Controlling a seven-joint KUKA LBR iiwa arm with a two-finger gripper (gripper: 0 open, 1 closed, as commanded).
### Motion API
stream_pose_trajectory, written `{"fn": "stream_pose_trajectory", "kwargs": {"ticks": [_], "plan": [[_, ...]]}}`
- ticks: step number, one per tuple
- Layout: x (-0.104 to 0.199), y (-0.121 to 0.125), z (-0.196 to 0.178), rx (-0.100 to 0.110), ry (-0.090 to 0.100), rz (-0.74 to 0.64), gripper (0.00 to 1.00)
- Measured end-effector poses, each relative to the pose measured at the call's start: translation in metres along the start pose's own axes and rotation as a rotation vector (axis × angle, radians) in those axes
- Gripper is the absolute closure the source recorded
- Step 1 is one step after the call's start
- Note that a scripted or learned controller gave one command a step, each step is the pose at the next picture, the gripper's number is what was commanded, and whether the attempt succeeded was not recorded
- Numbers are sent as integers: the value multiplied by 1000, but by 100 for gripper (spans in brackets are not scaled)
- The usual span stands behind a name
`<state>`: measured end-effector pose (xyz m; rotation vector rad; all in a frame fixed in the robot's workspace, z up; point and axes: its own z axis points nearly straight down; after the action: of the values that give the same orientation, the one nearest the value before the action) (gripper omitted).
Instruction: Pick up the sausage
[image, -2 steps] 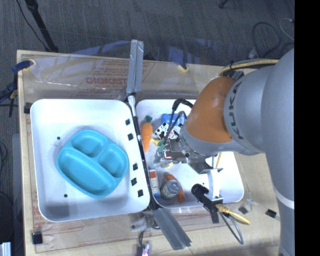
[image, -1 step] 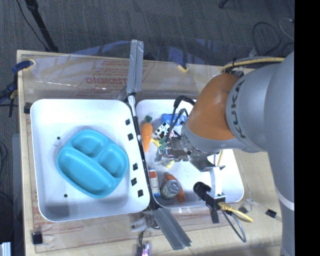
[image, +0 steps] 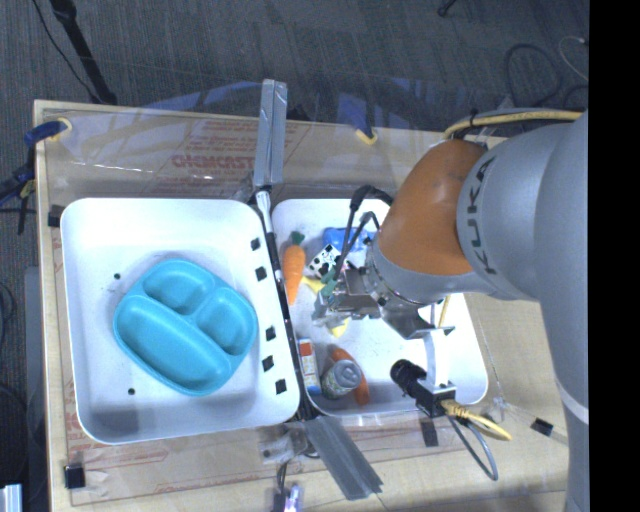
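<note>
The sausage (image: 352, 372), a short reddish-orange piece, lies near the front wall of the right bin (image: 468, 372), partly behind a small metal can (image: 342, 377). My gripper (image: 343, 299) hangs low over the middle of that bin, behind the sausage and apart from it, with clutter around its tip. The arm's orange band (image: 432, 215) and grey wrist hide much of the bin's right half.
An orange carrot (image: 292, 270) lies along the right bin's left wall. A black-and-white dotted block (image: 322, 262), a blue item (image: 343, 240) and a yellow piece (image: 332, 325) sit near the gripper. The left bin (image: 90, 240) holds a blue divided plate (image: 185, 323).
</note>
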<state>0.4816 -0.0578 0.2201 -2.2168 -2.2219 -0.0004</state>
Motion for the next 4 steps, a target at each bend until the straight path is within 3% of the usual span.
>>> {"fn": "stream_pose_trajectory", "kwargs": {"ticks": [1,2,3,4], "plan": [[55,11,30,5,-1,165,100],[-21,-5,30,2,-1,119,100],[-21,-4,20,3,0,113,100],[48,-4,29,1,0,195,100]]}}
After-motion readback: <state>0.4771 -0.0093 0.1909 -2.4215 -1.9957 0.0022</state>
